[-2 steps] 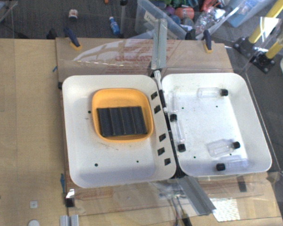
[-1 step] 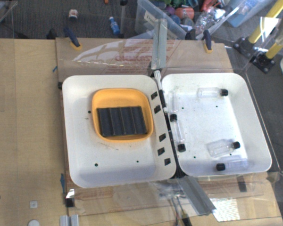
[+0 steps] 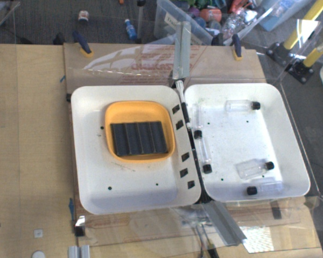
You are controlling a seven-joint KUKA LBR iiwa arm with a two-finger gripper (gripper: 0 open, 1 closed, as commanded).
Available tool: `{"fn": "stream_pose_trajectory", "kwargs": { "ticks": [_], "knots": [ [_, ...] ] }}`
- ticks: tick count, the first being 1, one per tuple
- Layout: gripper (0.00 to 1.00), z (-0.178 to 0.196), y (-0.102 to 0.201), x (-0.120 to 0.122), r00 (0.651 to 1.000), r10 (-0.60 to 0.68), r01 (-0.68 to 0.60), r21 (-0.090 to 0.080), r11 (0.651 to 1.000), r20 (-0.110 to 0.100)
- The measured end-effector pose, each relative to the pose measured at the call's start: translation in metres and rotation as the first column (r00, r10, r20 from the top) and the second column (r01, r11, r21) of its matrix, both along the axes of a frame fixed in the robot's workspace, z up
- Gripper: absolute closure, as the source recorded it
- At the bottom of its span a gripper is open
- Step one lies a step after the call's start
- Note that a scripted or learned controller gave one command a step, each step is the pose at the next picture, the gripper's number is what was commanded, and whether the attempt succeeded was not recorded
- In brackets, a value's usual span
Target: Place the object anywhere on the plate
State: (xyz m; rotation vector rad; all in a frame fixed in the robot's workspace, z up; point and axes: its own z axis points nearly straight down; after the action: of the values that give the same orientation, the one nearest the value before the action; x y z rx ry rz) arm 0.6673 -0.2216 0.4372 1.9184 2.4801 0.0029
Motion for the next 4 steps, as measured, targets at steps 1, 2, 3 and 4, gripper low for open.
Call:
{"fn": "stream_pose_trajectory", "kwargs": {
  "ticks": [1, 2, 3, 4],
  "knots": [
    [1.0, 0.0005, -0.0005, 0.0, 0.925, 0.38, -0.38, -0.001, 0.925, -0.001],
    [1.0, 0.0013, -0.0004, -0.003, 0.701, 0.713, -0.713, -0.003, 0.701, -0.002],
    [1.0, 0.0015, -0.0004, -0.0092, 0.467, 0.884, -0.884, -0.004, 0.467, -0.003],
    [1.0, 0.0013, -0.0002, -0.0075, 0.198, 0.98, -0.98, -0.007, 0.198, -0.005]
  ]
}}
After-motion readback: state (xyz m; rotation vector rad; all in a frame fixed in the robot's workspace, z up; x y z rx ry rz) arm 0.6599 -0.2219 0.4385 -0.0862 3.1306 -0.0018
